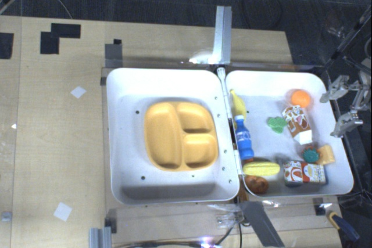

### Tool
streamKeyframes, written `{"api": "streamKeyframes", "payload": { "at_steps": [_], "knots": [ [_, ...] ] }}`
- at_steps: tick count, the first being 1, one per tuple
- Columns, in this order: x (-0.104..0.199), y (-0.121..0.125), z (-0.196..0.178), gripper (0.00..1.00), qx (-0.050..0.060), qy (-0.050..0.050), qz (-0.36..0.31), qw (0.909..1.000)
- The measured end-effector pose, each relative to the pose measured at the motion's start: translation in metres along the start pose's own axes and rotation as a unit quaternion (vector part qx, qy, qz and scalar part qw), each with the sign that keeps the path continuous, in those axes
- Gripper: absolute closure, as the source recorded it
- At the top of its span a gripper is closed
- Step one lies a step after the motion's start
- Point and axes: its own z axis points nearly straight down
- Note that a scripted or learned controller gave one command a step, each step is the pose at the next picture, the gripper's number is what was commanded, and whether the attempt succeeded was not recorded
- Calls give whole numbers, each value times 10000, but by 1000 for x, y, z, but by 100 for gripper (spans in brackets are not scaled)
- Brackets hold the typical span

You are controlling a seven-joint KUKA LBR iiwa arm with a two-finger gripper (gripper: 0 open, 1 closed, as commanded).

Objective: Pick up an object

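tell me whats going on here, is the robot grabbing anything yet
Not yet. The gripper sits at the right edge of the right bin, above the rim, with nothing visible between its fingers. The right bin holds the clutter: an orange ball, a blue bottle, a corn cob and two small cartons. The left bin holds a yellow divided tray.

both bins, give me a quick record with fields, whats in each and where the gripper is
left bin: yellow divided tray
right bin: orange ball, green piece, two cartons, blue bottle, banana, corn cob, brown fruit, teal piece
along the divider: banana, blue bottle
gripper: over the right bin's right rim, nothing seen between its fingers
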Motion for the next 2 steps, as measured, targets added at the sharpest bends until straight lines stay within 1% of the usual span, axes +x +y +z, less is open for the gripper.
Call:
{"api": "streamKeyframes", "payload": {
  "at_steps": [1, 2],
  "knots": [
    [6, 35, 142, 0, -23, 53, -45, 10000],
    [-32, 8, 149, 0, -1, -4, 930, 9957]
  ]
}}
